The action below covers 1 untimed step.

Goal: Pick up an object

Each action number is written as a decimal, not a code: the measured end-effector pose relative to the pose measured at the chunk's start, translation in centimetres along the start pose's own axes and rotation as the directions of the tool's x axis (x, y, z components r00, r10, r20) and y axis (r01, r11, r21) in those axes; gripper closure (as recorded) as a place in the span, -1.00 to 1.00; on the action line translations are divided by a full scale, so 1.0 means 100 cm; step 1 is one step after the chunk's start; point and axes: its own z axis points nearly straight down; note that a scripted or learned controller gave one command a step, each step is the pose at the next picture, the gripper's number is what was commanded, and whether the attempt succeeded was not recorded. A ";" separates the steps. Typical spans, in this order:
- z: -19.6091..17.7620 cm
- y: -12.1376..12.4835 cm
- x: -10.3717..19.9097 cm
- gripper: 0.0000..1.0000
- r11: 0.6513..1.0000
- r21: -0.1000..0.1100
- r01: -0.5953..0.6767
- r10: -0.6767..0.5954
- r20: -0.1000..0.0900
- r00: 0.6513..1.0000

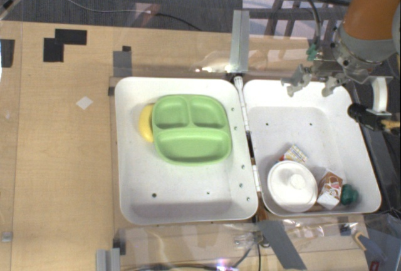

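Grey gripper (309, 83) is hovering open and empty above the right bin's (313, 114) far rim, approaching; next it is needing to descend toward the white bowl (292, 185) near the front

You are seeing a smooth, matt green plastic tray (190, 129) lying in a white plastic bin (135, 157); the bench (56, 138) is showing pale wood.
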 end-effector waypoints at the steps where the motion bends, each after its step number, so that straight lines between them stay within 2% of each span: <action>1: 0.118 -0.003 -0.049 -1.00 0.934 0.002 -0.358 0.358 0.000 0.934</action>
